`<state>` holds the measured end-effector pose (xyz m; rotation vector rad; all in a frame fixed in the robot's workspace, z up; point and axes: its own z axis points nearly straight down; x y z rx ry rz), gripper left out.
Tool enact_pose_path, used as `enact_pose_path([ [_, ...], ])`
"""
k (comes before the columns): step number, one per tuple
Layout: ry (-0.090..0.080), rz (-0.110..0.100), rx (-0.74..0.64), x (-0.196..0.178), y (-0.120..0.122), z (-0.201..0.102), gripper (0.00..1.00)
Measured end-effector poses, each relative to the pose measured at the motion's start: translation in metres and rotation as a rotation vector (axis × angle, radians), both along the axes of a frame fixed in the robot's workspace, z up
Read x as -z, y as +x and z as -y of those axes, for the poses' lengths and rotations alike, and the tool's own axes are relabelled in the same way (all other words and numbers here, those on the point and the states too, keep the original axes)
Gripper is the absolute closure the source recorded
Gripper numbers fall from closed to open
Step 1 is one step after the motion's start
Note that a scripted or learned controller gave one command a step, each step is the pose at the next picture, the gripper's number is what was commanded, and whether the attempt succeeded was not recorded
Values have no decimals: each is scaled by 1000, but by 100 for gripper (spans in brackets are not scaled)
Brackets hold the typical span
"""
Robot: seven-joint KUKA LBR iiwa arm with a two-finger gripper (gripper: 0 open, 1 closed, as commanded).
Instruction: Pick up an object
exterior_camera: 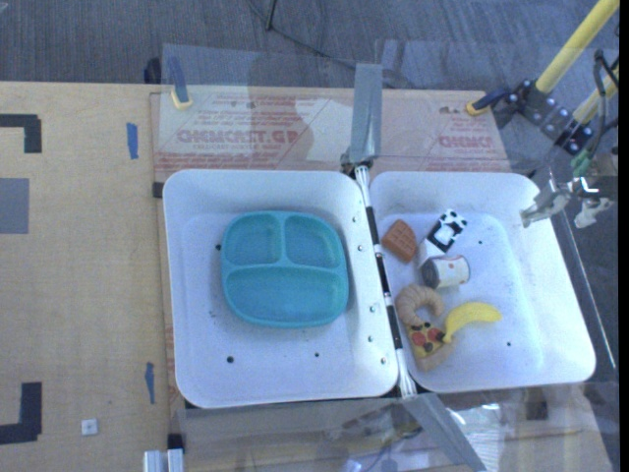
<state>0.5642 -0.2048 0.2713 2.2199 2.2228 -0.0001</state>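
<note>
The right bin (531,293) holds several small objects in its left half. A brown waffle-like piece (400,240) lies near the divider, with a black-and-white item (446,230) just right of it. Below them a white cylinder with a red mark (447,270) lies on its side. Further down are a tan doughnut-shaped piece (420,306), a pizza slice (428,341) and a yellow banana (473,316). My gripper (556,201) hangs over the bin's upper right rim, well to the right of all the objects and apart from them.
The left bin (197,352) holds a teal divided plate (285,268). A grey metal bar (366,116) stands behind the seam between the bins. A yellow pole (580,37) and a black clamp (536,106) are at the upper right.
</note>
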Motion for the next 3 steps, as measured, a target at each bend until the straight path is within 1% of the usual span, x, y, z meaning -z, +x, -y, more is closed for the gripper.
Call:
enact_pose_path([
  [1,-2,10,-63,148,17,-50,0],
  [2,-3,7,-85,183,41,-95,0],
  [3,2,-23,-130,183,77,-97,0],
])
